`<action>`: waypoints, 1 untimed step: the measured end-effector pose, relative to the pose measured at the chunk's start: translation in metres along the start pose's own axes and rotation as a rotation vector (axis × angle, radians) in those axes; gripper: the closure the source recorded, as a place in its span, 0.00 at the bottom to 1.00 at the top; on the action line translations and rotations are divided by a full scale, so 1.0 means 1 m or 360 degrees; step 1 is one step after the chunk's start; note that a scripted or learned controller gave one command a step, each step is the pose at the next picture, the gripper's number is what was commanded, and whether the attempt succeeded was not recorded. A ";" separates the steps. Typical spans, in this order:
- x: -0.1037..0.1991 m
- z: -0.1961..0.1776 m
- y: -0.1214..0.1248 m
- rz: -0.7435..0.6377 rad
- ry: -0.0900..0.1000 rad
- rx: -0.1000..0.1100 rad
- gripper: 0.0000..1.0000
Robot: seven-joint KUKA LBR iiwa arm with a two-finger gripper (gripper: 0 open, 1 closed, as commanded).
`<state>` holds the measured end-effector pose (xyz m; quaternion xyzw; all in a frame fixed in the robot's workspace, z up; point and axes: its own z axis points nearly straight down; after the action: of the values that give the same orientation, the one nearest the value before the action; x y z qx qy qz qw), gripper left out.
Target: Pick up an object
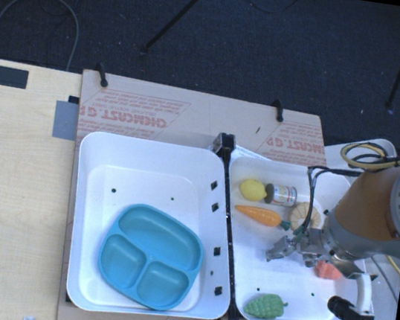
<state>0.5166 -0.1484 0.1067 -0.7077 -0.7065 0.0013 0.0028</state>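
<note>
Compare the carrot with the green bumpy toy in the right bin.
The carrot is orange, long and tapered; the green bumpy toy is green, rounded and knobbly. The carrot lies toward the bin's far side just below the yellow lemon; the green toy sits alone near the front rim. The carrot is nearer the gripper than the green toy. Both rest in the right bin.

Blue tray (151,255) left bin (103,155), claw (281,250) over right bin (296,310)

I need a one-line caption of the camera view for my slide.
KUKA arm's pincer low in the right bin beside a toy carrot, lemon and green fruit; blue tray in left bin.
</note>
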 end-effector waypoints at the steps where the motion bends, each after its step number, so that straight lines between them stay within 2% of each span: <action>1: -0.001 -0.012 0.000 0.0008 0.0000 0.0000 1.00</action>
<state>0.5162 -0.1496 0.1183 -0.7096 -0.7046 0.0014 0.0028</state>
